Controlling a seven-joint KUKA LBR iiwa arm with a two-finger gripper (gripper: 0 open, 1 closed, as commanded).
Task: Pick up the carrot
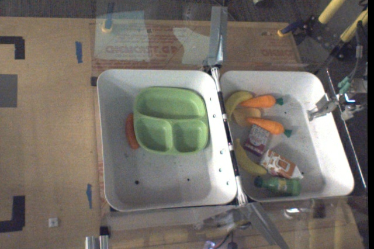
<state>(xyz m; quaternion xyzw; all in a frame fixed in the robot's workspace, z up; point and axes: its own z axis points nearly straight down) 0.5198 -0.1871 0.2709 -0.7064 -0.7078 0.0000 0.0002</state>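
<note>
Two carrots lie in the right bin (327,142). One carrot (259,101) rests near the far left corner, its green tip pointing right. The second carrot (266,125) lies just in front of it, slanting toward the bin's middle. An orange carrot-like piece (131,131) lies in the left bin (169,183), against the left side of a green divided plate (171,119). My gripper (332,104) hangs over the right bin's right rim, well to the right of both carrots and touching nothing.
Two bananas (236,103) (248,161), a purple packet (258,139), an orange-and-white carton (280,165) and a green bottle (279,185) crowd the left and front of the right bin. The bin's right half is bare floor.
</note>
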